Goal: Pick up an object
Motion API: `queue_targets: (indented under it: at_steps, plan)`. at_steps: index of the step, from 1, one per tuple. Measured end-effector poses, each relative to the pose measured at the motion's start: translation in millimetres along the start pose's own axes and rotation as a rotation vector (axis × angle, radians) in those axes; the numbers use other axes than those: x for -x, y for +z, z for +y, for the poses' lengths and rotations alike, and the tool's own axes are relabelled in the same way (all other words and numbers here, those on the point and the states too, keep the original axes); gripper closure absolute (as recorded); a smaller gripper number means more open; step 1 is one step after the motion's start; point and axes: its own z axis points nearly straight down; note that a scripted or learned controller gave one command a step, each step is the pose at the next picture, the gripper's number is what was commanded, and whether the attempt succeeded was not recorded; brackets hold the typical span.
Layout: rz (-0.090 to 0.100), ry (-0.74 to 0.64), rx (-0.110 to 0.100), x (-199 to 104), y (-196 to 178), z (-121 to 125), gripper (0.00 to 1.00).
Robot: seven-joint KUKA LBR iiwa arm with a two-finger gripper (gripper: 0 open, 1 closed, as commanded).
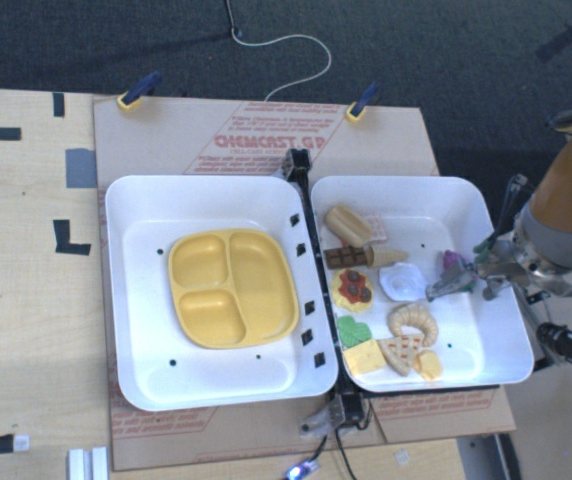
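Dark carpet (86, 28) fills the top of the view, with a white cable (286, 53) looping across it. Below sits a wooden bench (26, 268) with black tape marks, and on it a cardboard sheet (266, 138) held by two blue-yellow clamps (138, 90).

Two white bins sit side by side on the cardboard. Left bin (131, 298) holds a yellow divided plate (232, 288), lying flat near the middle.

Right bin (466, 208) holds toy food, mostly along its left half: a tan bread roll (346, 223) at the top, a brown chocolate bar (348, 258) just below it, a small pizza (353, 290) with red toppings, a green piece (352, 329) under that, a yellow cheese wedge (364, 357) at the bottom left. Right of those: a white round piece (402, 283), a croissant (413, 320), a waffle (403, 351), and a small yellow bit (429, 366). A purple item (453, 262) lies near the gripper.

Grey arm (556, 218) reaches in from the right, orange band showing. Gripper (438, 288) sits low over the right bin, tips just right of the white round piece and just below the purple item. Fingers' state: cannot tell, too blurred. Nothing visibly held between them.
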Motion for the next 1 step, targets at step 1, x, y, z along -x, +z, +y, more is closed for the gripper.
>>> queue_targets:
  at_steps: [1]
  plan:
    - [-0.004, -0.005, 0.013, -0.4, -7.4, 3.3, 0.00]
